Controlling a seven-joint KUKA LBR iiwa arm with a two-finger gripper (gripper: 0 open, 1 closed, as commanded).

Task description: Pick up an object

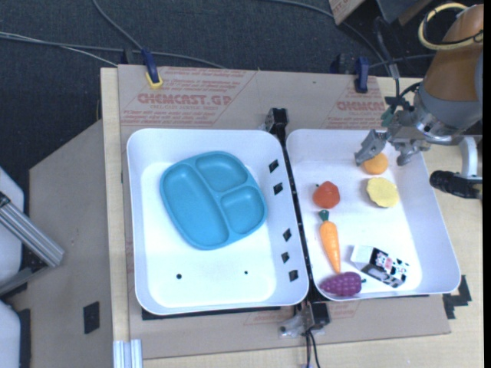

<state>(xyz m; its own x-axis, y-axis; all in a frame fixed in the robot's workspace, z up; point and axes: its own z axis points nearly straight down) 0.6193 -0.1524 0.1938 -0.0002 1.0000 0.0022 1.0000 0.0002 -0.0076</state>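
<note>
The gripper (386,154) hangs over the far part of the right bin (437,228), its spread fingers either side of a small orange fruit (375,165), round and smooth. A pale yellow fruit (383,192) lies just beside it.

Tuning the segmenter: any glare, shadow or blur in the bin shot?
Camera view: even, soft lighting; white bins near blown out, no hard glare; blue tray casts a faint shadow; gripper and orange item beneath it look slightly soft; small toys low-resolution.
</note>
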